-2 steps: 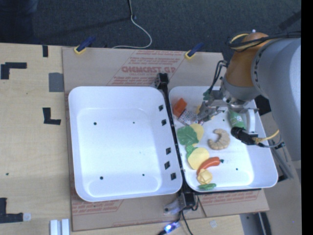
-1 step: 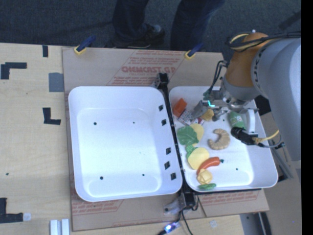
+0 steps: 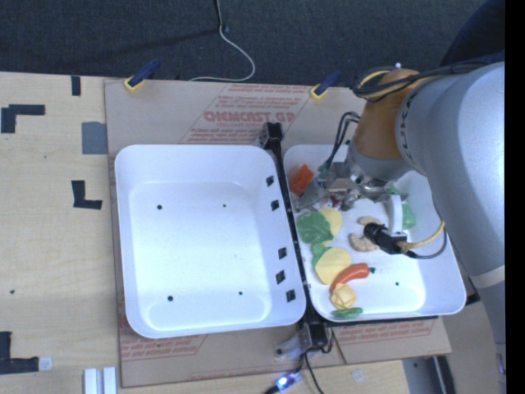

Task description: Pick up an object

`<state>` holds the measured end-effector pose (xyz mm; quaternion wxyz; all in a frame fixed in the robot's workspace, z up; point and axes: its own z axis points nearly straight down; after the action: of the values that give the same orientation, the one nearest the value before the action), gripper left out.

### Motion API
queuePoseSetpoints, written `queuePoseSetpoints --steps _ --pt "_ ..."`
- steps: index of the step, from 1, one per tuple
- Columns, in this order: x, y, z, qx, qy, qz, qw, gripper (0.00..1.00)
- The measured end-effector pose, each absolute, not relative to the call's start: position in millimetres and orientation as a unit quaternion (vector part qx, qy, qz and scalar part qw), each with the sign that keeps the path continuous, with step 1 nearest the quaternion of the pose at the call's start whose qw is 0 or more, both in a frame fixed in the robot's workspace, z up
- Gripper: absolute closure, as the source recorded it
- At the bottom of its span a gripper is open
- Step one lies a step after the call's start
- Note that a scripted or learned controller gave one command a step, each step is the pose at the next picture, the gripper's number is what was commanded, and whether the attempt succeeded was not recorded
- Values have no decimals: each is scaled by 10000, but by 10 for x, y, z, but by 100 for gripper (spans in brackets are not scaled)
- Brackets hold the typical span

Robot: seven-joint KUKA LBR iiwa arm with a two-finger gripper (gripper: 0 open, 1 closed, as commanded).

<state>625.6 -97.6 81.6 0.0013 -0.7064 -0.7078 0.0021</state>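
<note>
My end effector point(image 3: 335, 189) low in right white bin point(image 3: 426, 302), right of frame, beside orange plastic piece point(image 3: 301, 176); can't tell its state.

Single grey arm point(image 3: 463, 150) entering from the right, bulky link in the foreground, orange band point(image 3: 379, 125) above the wrist, wrist angled down and leftward, gripper point(image 3: 335, 189) held low, black cabling trailing alongside

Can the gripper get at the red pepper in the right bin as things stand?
Probably yes. The red pepper lies on top of a yellow piece in the right bin, nothing covering it, and the gripper hovers over the same bin's far end.
</note>
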Motion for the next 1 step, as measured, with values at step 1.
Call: queuePoseSetpoints --steps 1 --pt "6250 -989 909 -7070 -7072 30 25 100"
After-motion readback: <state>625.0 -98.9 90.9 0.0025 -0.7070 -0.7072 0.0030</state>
